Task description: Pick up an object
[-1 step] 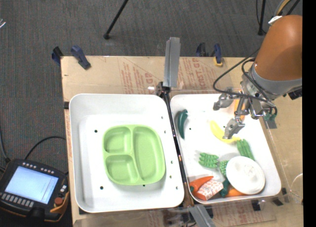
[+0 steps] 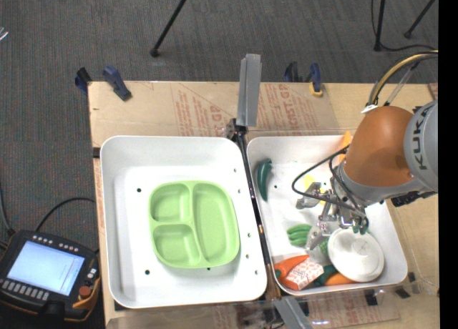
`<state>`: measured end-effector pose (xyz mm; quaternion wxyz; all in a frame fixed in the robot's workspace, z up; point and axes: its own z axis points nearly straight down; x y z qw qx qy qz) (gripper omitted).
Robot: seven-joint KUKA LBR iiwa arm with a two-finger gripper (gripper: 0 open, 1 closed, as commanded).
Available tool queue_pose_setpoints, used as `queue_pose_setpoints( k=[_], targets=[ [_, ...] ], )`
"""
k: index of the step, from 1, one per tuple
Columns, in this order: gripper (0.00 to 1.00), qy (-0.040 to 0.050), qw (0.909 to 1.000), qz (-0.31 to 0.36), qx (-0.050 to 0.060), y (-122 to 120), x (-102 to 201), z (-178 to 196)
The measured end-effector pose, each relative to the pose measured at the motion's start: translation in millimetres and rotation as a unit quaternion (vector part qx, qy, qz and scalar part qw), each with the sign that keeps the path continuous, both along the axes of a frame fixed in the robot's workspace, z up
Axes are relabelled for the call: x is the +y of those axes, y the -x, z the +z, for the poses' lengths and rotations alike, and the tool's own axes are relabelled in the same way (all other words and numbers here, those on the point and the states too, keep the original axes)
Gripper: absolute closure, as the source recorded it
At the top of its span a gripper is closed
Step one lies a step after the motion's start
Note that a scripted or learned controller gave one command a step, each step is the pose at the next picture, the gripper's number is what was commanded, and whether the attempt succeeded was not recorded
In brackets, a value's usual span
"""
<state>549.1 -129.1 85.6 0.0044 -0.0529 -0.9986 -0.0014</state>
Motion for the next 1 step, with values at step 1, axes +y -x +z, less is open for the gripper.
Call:
queue_pose_setpoints(
  k=[1],
  targets=[
    [0.0,0.0011,0.9998,0.021,-0.005,49.5,19.2,2.4]
  ],
)
